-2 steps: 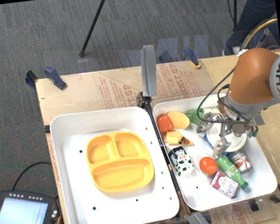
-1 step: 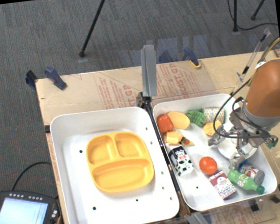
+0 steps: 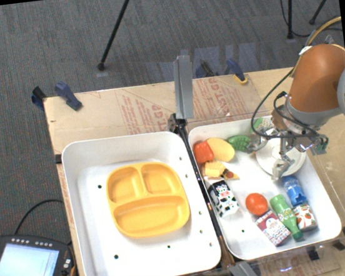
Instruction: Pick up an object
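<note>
The right bin (image 3: 330, 208) holds several toy foods: a red pepper (image 3: 203, 151), a yellow fruit (image 3: 222, 149), a green item (image 3: 241, 141), a cheese wedge (image 3: 214, 170), a cow-patterned carton (image 3: 224, 198), a red tomato (image 3: 256, 203), a green bottle (image 3: 286, 217), a blue bottle (image 3: 293, 189) and a red box (image 3: 272, 228). My gripper (image 3: 288, 158) hangs over a white round dish (image 3: 270, 164) at the bin's right back. It looks open, with nothing between its fingers. The blue bottle lies just in front of it.
The left bin (image 3: 77, 178) carries a yellow divided plate (image 3: 147, 198). A grey post (image 3: 183, 92) stands behind the seam between the bins. A teach pendant (image 3: 28, 263) lies on the floor at the lower left. Tripod legs cross the floor behind the bench.
</note>
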